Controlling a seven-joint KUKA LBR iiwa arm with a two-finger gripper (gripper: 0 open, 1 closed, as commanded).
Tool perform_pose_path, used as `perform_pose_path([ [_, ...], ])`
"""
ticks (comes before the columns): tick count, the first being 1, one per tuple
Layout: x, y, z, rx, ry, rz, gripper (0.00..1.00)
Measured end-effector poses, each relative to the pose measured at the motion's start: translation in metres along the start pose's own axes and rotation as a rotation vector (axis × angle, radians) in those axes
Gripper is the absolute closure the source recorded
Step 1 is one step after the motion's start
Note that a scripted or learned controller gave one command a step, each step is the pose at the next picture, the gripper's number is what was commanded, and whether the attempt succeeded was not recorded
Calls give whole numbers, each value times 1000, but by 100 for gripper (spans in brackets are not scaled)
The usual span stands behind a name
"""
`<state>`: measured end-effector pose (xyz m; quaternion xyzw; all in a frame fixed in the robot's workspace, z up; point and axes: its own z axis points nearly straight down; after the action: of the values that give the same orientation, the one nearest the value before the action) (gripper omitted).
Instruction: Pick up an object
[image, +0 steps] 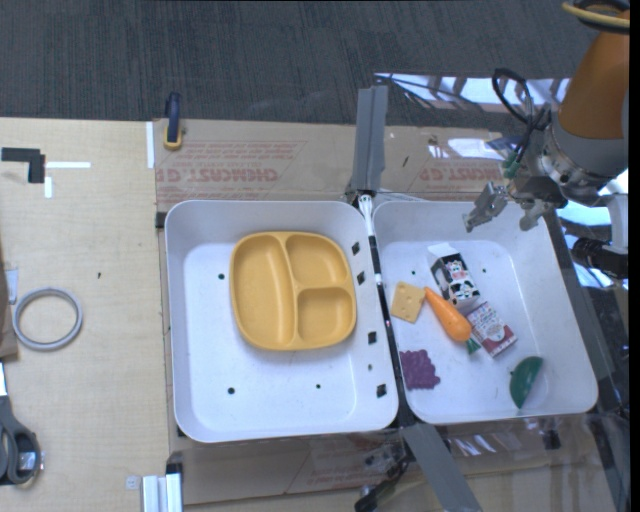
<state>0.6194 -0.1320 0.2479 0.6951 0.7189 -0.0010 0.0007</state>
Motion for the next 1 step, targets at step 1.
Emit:
perform_pose_path([
  [1, -22, 1, 124, -1, 0, 208, 0],
])
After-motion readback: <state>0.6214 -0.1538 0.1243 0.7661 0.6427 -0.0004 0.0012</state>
